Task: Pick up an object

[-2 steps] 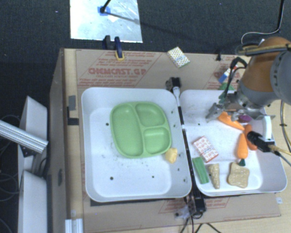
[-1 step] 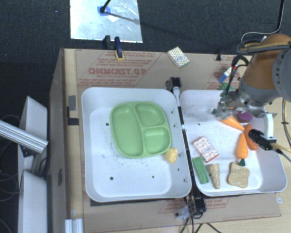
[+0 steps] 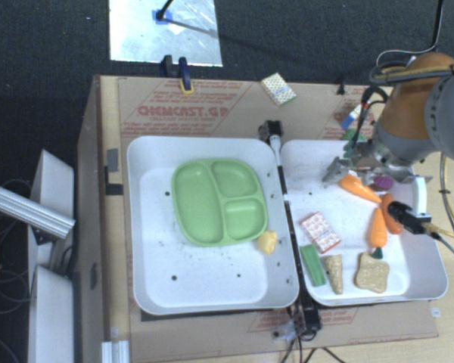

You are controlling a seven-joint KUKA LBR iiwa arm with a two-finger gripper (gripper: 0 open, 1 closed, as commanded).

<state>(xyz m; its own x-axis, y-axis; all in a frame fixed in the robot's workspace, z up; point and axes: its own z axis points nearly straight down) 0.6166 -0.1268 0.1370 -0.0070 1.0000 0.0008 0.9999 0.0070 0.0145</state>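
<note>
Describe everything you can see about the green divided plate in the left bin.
The green divided plate is pale green and looks like plastic, a rounded rectangle with three compartments: one long section on its left, two smaller on its right. It lies flat, slightly rotated, in the middle of the left bin. A small yellow piece sits against its lower right corner.

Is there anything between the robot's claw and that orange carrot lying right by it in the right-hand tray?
Nothing visible stands between them. The gripper is low over the back of the right bin, and the nearest carrot lies right beside its tip. A second carrot and a purple piece lie further right, off that path.
</note>
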